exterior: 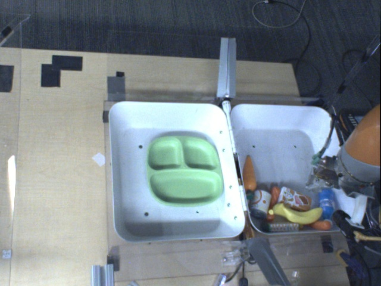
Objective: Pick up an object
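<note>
Poised at right bin's point(280, 121) edge, gripper point(322, 174), fingers impossible to read. Best to descend squarely over banana point(296, 214), clear of carrot point(249, 173) and bottle point(326, 202).

Grey arm point(363, 168), broad orange band above the wrist; dark cabling beside it

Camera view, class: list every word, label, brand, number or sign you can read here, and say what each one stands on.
No text can be read.
Small red-and-white printed packet in the right white bin: print too small and blurred.
Blue plastic bottle: any label blurred.
Green divided plastic tray in the left white bin: no markings visible.
</note>
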`<state>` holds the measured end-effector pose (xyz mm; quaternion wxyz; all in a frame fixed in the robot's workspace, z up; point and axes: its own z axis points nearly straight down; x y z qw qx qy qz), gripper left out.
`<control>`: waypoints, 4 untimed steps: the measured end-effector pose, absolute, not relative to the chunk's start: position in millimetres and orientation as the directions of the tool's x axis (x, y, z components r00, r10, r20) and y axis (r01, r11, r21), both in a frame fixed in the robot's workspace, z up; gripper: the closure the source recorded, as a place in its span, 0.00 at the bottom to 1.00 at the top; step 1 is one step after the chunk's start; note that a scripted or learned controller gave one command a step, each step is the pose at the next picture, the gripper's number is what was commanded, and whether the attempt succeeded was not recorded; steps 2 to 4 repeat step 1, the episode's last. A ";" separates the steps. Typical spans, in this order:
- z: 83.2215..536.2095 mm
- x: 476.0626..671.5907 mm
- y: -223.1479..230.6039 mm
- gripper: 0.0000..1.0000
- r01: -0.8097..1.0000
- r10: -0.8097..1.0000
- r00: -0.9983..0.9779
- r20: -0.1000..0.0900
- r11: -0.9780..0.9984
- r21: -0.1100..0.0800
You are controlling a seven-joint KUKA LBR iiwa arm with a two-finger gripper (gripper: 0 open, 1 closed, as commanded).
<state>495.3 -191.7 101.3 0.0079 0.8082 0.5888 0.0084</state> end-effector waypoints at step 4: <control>208.1 488.5 -174.5 1.00 0.833 0.833 0.553 0.001 -0.553 0.005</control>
